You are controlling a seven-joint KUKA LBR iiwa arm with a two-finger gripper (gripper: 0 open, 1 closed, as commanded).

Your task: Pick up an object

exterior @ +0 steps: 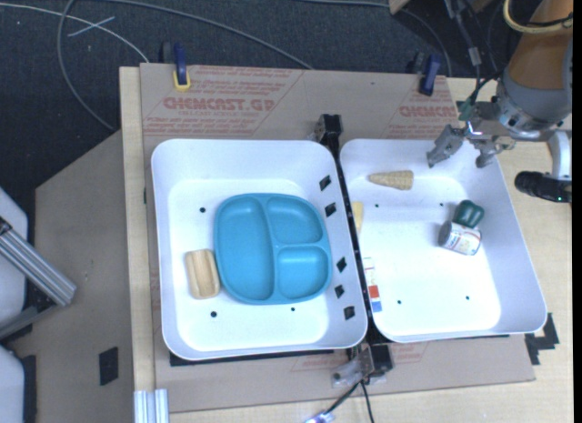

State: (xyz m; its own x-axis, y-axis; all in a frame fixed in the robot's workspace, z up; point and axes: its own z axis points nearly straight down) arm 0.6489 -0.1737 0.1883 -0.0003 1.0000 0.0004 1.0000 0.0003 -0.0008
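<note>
Toward the far right of the camera view, the gripper (464, 146) hangs over the far edge of the right bin (509, 307), its two fingers spread apart with nothing between them. Above it rises the grey arm (536, 85) with its orange band.

Within that right bin lie three things. A cone-shaped tan piece (391, 178), like a wafer cone, lies on its side near the far left part of the floor, well apart from the gripper. A small bottle (463, 228) with a dark green cap and a pale labelled body lies tipped over toward the right side. A flat yellowish item (357, 216) rests against the left wall, partly hidden by the rim, and below it a small card with red and blue marks (373, 292) lies along the same wall.

The left bin (173, 230) holds a blue divided plate (271, 246) with three compartments, and a tan bread-like piece (202, 273) lies just beside the plate's left edge.

Both bins sit side by side on a brown board (227, 94) printed with red lettering, held by blue clamps (181, 66) at the far edge. The board rests on a pale wooden bench (82, 230), and dark carpet (73, 75) with loose cables lies beyond.
</note>
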